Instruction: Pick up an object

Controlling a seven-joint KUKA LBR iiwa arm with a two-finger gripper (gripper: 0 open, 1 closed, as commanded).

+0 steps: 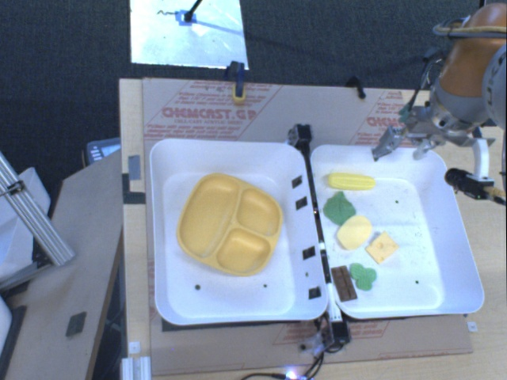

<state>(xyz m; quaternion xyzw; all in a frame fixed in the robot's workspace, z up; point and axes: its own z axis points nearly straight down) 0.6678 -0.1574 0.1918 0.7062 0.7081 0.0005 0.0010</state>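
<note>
Camera view has the gripper [405, 143] hanging over the right bin's [455, 212] far edge, at about one o'clock from the food; I can't tell how it is set. Corn [351, 182], yellow and ridged, lies at twelve in that bin, nearest the arm. From that height a blind descent could hit the rim, or nudge the slick corn aside.

Yellow 3-compartment tray [230, 225] in left bin [170, 283]; shiny metal sheet [162, 22] behind bench.
</note>
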